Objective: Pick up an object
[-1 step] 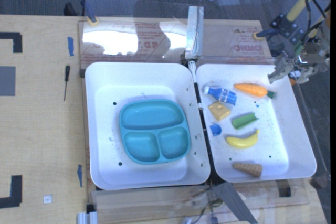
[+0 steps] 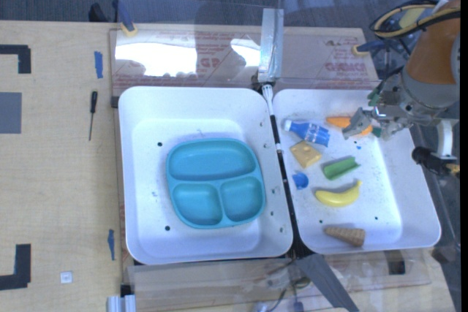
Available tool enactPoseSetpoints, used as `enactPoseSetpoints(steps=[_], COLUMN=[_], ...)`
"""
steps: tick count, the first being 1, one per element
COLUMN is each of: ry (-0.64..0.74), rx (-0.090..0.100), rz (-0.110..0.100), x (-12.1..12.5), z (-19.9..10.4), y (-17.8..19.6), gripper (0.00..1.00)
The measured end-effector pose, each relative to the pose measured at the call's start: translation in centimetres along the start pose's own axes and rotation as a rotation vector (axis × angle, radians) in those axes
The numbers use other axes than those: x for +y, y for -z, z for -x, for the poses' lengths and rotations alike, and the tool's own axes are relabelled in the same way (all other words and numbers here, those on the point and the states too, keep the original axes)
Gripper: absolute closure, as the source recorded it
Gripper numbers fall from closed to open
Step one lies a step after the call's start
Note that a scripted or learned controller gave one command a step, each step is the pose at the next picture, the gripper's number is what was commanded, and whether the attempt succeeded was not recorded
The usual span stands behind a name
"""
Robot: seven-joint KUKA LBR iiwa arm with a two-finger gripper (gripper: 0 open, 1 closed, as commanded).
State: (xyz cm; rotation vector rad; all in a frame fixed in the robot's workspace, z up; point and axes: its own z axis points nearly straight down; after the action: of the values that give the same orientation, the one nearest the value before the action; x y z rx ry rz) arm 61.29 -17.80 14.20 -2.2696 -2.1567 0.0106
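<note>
A blue divided plate [image 2: 215, 182] is noted in the left bin [image 2: 139, 109]. In the right bin [image 2: 413, 212], an orange carrot [image 2: 337, 122] lies beside the gripper [image 2: 363, 122], whose claw state cannot be told. The carrot is judged light, rigid, slippery; mid-body grasp advised.

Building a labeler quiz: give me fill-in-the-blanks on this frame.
1. The blue divided tray lies in the ____ bin.
2. The banana is colored ____.
3. The green toy lies between the banana and the ____ carrot.
4. The hand hovers over the ____ bin.

Missing words: left; yellow; orange; right
</note>
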Motion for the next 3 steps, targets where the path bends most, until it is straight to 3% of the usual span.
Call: enactPoseSetpoints(steps=[1, 2, 3], ry=[0.068, 0.106, 0.067], rx=[-0.005, -0.003, -0.004], rz=[0.018, 0.016, 0.018], x=[2.5, -5.8, -1.3], z=[-1.9, -5.0, -4.1], y=[-5.4, -5.5, -5.5], gripper=[0.0, 0.0, 0.0])
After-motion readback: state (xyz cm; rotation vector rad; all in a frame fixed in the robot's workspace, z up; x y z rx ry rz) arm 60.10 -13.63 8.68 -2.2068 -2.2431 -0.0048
